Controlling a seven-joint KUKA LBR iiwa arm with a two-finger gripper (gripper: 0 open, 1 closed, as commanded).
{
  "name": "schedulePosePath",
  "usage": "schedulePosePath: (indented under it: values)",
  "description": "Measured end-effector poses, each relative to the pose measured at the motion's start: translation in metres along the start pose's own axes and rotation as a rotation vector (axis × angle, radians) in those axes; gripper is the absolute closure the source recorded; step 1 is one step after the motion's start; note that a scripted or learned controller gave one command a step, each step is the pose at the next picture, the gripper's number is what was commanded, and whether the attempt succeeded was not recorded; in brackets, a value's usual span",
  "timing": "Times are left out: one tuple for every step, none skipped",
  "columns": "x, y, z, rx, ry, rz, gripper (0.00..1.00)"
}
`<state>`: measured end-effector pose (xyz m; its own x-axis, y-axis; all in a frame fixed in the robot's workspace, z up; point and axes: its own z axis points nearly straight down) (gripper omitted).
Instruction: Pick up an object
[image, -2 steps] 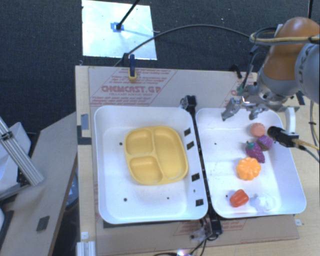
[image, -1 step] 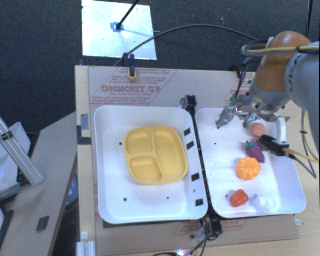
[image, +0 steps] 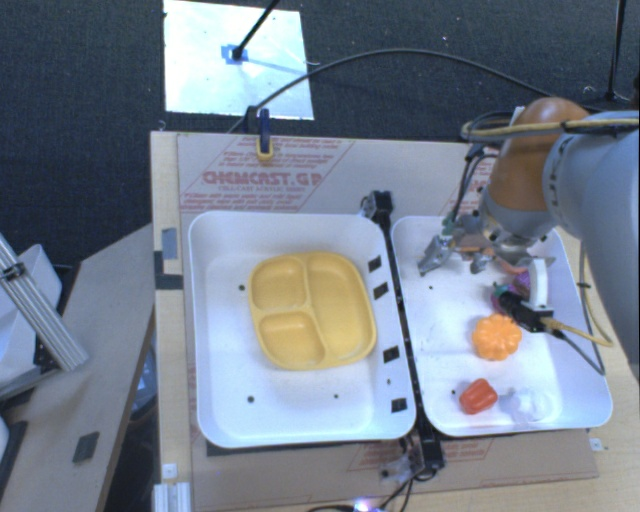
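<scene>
Hanging beyond the orange pumpkin-shaped toy (image: 497, 337), toward the far end of the same right bin (image: 440, 400), the jaws stand open. Their two grey tips are spread, with bare white floor between them and nothing held. The toy lies apart from them, near the middle of that bin, with nothing resting on it.

Nearer the camera than the toy, and a little to its view-left, lies a small red-orange piece (image: 478, 396). Just beside that piece, straight toward the camera from the toy, sits a pale, clear-looking lump (image: 530, 404). Its outline melts into the white floor, so its shape is hard to make out. Beyond the toy, under the grey arm (image: 600, 190) and its orange band (image: 520, 170), a reddish scrap (image: 517, 263) peeps out. The wrist covers most of it and I cannot tell what it is. The arm itself is cut off by the view's right edge.

Well to the view-left of the toy, across the ridge where black clips (image: 380, 291) join the two bins, the left bin (image: 225, 400) holds a yellow divided plate (image: 310, 310). It has three compartments and lies flat. Both bins rest on a printed sheet (image: 265, 175) on the worktop (image: 165, 180), and the bins' far rims partly hide its red lettering. Farther from the toy, past the left bin, a pale side table (image: 100, 320) and a metal rail (image: 35, 310) are cropped by the frame.
</scene>
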<state>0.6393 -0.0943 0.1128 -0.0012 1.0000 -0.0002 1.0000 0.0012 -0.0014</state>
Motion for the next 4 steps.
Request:
schedulePosePath:
  values:
    - [0.000,0.001,0.029,-0.002,0.000,0.001,0.00]
    - [0.000,0.002,0.017,-0.006,-0.001,0.001,1.00]
    - [0.001,-0.001,-0.047,-0.006,0.000,0.000,1.00]
    - [0.009,0.003,-0.106,-0.008,0.000,-0.004,1.00]
